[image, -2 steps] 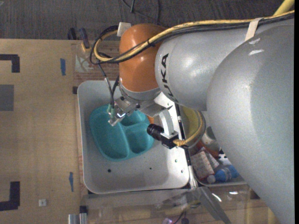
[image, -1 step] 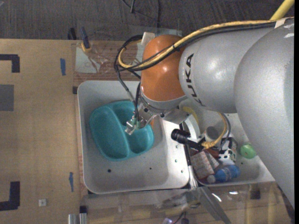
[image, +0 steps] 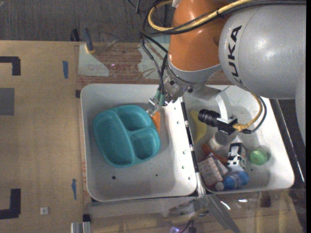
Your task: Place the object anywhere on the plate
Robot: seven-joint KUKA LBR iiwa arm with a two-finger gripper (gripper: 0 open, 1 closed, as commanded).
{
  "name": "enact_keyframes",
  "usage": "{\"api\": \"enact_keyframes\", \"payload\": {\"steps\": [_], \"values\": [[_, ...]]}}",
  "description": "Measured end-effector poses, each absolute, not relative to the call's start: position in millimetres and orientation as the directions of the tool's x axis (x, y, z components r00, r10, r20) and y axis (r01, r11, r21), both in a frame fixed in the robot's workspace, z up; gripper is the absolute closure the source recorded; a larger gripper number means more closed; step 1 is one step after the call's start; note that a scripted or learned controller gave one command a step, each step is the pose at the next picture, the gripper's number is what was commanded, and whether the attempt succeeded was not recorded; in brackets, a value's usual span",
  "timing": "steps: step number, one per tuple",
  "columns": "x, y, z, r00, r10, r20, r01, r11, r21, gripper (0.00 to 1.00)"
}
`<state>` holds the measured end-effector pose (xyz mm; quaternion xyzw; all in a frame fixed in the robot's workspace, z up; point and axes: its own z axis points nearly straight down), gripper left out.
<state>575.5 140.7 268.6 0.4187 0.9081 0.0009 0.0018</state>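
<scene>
Gripper: (image: 156, 105) low over the left bin (image: 97, 178), at the upper right rim of the plate (image: 127, 135); teal-tipped fingers point down and left.
Grip: an orange object (image: 156, 122) sits just below the fingertips, touching or nearly touching them. Cannot tell how far the fingers are spread, nor whether the object is actually between them.
Object: orange, small, slim; it lies along the plate's right edge, on the side nearest the gripper. Whether it rests on the rim or on the bin floor beside it, cannot tell.
Plate: teal, three compartments, lying left and below the gripper, nothing in them.
Right bin: (image: 286, 174) behind the gripper under the arm; holds a bottle (image: 233, 181), a green ball (image: 259, 156), a red-and-white pack (image: 212, 169) and other clutter.
Risk 1: release this close to the rim; object could tip outward and slide off onto the bin floor.
Risk 2: if the hold is weak or absent, a move toward the plate's middle carries nothing.
Risk 3: fingers low beside the rim; a sideways move could catch and shove the plate.
Needed: a shift left and down from the gripper, over a compartment, before letting go.
</scene>
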Motion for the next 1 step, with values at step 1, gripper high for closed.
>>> {"api": "enact_keyframes", "payload": {"steps": [1], "values": [[603.4, 193.0, 218.3, -0.775, 0.632, -0.002, 0.632, 0.775, 0.004, 1.00]]}}
